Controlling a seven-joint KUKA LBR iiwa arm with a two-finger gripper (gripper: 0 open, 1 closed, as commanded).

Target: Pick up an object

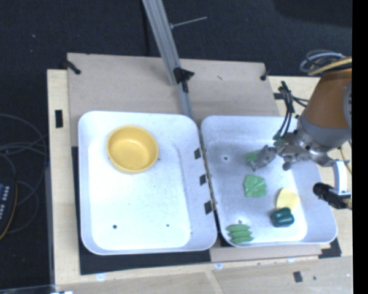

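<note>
My gripper [277, 158] hangs over the upper middle of the right bin [221, 133], open, with nothing between its fingers. A small green piece [252, 158] lies just left of the left finger; whether they touch I cannot tell. Below it rests a flat green leaf-shaped object [254, 185]. A yellow block [287, 197] and a dark green object [282, 217] lie close together at the lower right of the bin. A ribbed light green object [238, 231] sits by the bin's front rim.
The left bin [92, 225] holds a yellow bowl [132, 149] at its upper left. A grey metal pole [165, 38] slants in from the top toward the gap between the bins. Cables hang beside the arm's orange wrist [328, 106].
</note>
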